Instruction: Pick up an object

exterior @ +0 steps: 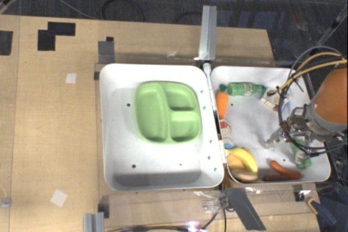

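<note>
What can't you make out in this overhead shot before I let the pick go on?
- Gripper: its fingers blur into cables and wrist in the camera view; their state is unreadable.
- Small green object under the wrist in the right white bin: partly covered by the arm, identity unclear.
- Small packet beside the orange carrot: too small to read.
- Arm: cut off by the right edge.

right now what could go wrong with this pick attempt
1. The claw hangs near the right bin's right wall, so it may scrape the rim.
2. The sausage lies close to the front wall, leaving little room to grip it.
3. The banana and carrot crowd the left wall; reaching one may knock its neighbours.
</note>
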{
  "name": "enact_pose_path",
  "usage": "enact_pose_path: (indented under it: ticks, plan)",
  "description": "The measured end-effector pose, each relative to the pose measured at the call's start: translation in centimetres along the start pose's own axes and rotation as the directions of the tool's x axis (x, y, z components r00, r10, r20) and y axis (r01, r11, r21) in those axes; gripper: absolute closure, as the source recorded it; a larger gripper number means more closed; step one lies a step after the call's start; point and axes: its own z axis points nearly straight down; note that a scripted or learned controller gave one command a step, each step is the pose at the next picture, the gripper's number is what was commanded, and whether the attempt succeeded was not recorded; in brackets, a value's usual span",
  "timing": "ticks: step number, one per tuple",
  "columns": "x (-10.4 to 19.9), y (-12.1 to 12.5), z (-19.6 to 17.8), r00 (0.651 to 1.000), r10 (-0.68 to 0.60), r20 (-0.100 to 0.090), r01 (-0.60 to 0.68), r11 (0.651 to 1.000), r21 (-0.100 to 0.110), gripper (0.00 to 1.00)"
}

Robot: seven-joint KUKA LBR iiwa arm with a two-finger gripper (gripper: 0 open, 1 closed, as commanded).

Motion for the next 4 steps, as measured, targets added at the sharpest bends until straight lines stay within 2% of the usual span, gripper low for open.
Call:
enact_pose_path:
  ticks: [1,2,3,4]
  plan:
    - [0.8,1.5,-0.1,0.999,-0.039,0.006,0.039,0.999,0.010,0.00]
    - [0.6,1.8,-0.1,0.864,-0.504,0.007,0.504,0.864,0.004,0.00]
    - [0.3,1.6,-1.4,0.865,-0.501,0.008,0.501,0.865,0.012,1.00]
    - [-2.3,-3.4,-7.8,0.674,-0.739,0.006,0.739,0.674,-0.003,1.00]
